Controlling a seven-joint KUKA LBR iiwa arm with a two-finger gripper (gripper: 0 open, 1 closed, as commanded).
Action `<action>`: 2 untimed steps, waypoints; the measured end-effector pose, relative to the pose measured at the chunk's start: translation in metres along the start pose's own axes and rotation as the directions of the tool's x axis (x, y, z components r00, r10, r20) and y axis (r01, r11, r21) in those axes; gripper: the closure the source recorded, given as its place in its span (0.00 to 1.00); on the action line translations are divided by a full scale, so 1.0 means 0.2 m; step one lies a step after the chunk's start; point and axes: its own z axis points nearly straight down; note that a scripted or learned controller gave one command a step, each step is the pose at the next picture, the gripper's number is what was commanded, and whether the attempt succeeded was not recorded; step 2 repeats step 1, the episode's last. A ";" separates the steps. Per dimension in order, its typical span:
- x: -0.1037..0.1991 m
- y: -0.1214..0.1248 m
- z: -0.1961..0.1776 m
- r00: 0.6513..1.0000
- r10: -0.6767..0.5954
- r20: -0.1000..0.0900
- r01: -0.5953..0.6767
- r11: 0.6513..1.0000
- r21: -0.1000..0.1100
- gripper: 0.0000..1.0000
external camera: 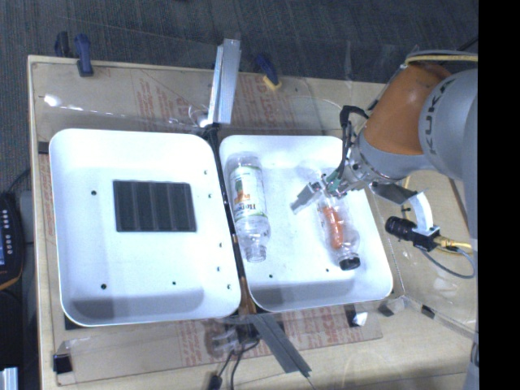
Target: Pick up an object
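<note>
In the right bin [366, 287] lie two bottles. A clear plastic bottle [248, 208] with an orange and green label lies lengthwise near the bin's left wall. A smaller clear bottle [337, 231] with orange contents and a black cap lies at the right, cap toward the front. My gripper [319, 193] hangs low over the upper end of this smaller bottle, reaching in from the right. Nothing is visibly lifted; both bottles rest on the bin floor.
The left bin [73, 283] holds a flat black ridged rectangle [154, 205] near its middle. A metal divider bar [223, 80] stands at the back between the bins. The arm's orange band [402, 112] is over the right bin's far right corner.
</note>
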 end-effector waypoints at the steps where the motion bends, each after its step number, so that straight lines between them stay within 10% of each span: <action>1: -0.02 0.04 -0.01 1.000 -0.006 0.000 0.006 1.000 -0.001 0.00; 2: -0.02 0.04 -0.01 1.000 -0.006 0.000 0.006 1.000 -0.001 0.00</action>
